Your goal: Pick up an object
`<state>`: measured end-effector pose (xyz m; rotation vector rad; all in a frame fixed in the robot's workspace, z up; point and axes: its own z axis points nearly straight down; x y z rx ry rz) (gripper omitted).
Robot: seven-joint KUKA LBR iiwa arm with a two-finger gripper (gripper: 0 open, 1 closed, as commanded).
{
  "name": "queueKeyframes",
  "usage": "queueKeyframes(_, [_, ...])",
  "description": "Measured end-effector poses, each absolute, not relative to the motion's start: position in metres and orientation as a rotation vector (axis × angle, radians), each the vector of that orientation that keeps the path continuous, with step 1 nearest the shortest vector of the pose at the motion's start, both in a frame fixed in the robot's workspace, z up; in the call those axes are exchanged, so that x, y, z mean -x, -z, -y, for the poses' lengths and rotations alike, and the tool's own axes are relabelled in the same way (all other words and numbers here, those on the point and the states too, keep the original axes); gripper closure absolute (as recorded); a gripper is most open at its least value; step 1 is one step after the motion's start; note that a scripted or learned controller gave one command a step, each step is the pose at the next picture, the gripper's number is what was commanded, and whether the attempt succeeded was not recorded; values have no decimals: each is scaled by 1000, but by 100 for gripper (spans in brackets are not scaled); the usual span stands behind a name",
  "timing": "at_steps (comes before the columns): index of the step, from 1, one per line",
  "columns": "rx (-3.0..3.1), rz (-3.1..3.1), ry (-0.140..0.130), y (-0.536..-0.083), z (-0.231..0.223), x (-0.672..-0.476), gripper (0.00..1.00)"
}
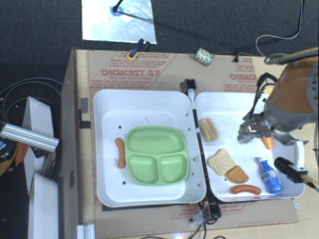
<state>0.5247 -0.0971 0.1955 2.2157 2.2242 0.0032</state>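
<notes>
Orange carrot-shaped toy (268,143), half hidden at the right of the frame in the right-hand shallow white bin (227,102), sits just beside the grey arm's two-finger gripper (247,132) — whether its fingers are spread or closed cannot be told from this angle. The gripper hangs low over that bin, seemingly because most items lie there: a tan bread roll (208,130), two toast slices (221,162), a reddish sausage (245,189) and a blue bottle (269,175). At lower centre-left, the other bin (107,133) holds a green divided plastic tray (157,154) — a second sausage (120,152) beside it.
</notes>
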Motion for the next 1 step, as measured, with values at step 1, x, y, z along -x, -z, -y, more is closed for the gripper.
queueKeyframes(1, [-2217, -2221, -5, -95, 92, -491, 0])
